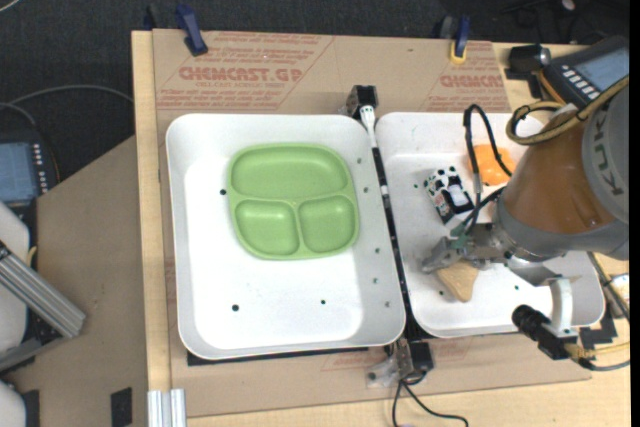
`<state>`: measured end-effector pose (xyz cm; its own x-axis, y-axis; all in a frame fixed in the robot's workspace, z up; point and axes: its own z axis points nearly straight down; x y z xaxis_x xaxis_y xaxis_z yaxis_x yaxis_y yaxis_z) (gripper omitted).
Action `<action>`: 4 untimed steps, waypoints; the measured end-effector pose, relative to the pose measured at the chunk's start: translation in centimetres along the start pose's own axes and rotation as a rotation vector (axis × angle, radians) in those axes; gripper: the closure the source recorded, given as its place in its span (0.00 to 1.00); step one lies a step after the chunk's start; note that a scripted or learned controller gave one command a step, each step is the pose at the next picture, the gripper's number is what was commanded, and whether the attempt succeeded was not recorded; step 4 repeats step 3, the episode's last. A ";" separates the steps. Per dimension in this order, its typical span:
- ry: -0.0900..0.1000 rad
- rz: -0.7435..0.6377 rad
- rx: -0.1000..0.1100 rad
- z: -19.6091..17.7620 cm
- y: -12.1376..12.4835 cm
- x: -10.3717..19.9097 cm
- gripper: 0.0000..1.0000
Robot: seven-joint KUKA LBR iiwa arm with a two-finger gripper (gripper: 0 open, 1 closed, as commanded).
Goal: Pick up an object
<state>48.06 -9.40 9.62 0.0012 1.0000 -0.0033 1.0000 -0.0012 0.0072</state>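
The arm is a thick grey cylinder with an orange band, dark lettering, and black cables looping beside it.

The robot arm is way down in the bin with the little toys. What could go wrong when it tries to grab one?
The gripper is low in the right bin, right by a tan wedge-shaped object. It might just push that piece aside instead of catching it.

The black-and-white object and the orange object lie close by, partly under the arm's cables, so the arm could bump them.

The green divided tray in the left bin looks safely out of the way.
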 end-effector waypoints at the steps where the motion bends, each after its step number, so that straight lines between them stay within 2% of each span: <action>1: 0.005 -0.011 -0.008 -9.4 7.4 6.3 1.00; 2: 0.004 -0.008 0.002 -8.8 12.8 11.8 1.00; 3: 0.000 0.003 0.006 -8.8 12.7 7.0 1.00; 4: 0.000 0.003 0.006 -8.8 12.7 7.0 1.00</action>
